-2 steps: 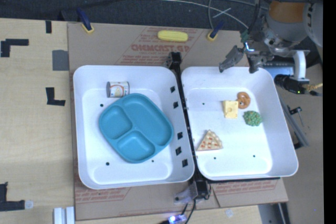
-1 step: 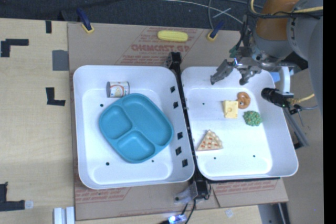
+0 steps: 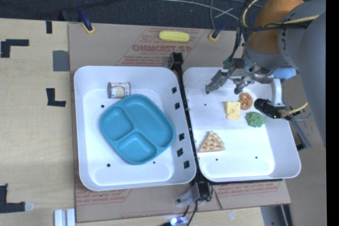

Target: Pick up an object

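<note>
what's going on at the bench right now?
The KUKA arm reaches in from the right and its gripper hangs over the top of the right bin, with nothing visibly between its fingers. Below it lie a small pretzel, a yellow cheese piece, a green broccoli piece and a pizza slice. The left bin holds a blue divided tray and a small can. A yellow banana-like toy sits on the cardboard behind the bins.

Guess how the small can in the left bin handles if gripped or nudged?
The can lies on its side beside the blue tray, so a nudge across its axis would likely roll it. It looks rigid, so it probably won't deform. Its curved wall may slip between flat fingers unless gripped squarely.
</note>
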Controlling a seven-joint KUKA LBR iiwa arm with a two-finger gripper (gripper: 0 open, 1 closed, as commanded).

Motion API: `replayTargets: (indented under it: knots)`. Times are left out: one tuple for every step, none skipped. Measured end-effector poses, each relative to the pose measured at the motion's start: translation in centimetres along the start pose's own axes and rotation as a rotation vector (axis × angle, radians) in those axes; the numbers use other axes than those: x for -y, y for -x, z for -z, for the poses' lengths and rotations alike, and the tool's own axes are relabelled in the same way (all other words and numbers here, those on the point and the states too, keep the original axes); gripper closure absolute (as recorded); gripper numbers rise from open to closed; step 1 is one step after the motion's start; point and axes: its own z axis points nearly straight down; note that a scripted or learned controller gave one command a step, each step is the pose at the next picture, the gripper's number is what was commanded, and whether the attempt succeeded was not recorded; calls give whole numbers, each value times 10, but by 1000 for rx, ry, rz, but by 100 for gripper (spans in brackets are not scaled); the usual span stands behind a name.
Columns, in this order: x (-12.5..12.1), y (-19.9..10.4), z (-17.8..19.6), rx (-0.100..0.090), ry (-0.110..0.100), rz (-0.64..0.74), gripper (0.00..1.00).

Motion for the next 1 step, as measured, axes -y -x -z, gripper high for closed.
replayTargets:
  knots:
    - [3,3,-64,0,-2,0,0]
